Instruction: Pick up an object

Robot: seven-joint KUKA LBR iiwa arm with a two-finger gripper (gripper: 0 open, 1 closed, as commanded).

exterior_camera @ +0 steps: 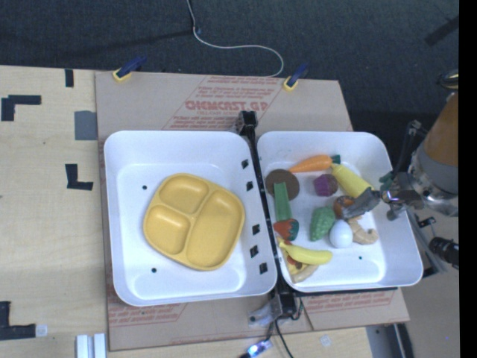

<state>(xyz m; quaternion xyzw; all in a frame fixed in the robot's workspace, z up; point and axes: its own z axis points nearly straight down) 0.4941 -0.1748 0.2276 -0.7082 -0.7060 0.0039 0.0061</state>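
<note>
The gripper (361,203) hung low over the right bin (373,274), among the toy food, so I judged the reach-in step under way. Whether its jaws stood open or closed I could not tell. Nearest lay a white egg (340,235), a yellow corn cob (349,180) and a purple piece (325,185) (all loose). Next, it needed to settle on one piece and close around it.

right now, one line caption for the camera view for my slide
KUKA arm's gripper reaches into the right bin crowded with toy food, while a yellow divided plate sits in the left bin.
</note>
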